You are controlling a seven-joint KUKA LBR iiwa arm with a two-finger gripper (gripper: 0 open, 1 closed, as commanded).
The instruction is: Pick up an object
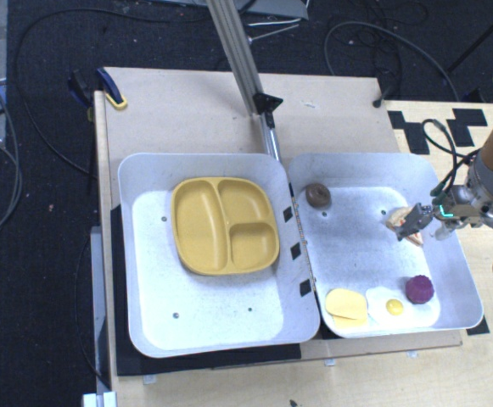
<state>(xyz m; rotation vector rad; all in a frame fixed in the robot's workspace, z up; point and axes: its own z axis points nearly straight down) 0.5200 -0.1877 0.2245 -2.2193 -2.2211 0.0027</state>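
My gripper reaches in from the right, low over the right bin near its right wall. A small pale and orange object lies right at the gripper's tip, partly hidden by it. I cannot see if it is held. A brown round object rests near the bin's upper left. A purple ball-like object sits at the lower right. Along the front wall lie a flat yellow piece and a white piece with a yellow centre.
The left bin bears a yellow divided plate. A metal pole slants down from the top to the seam between the bins. Black clips sit along that seam. Cables trail over the dark floor around the bench.
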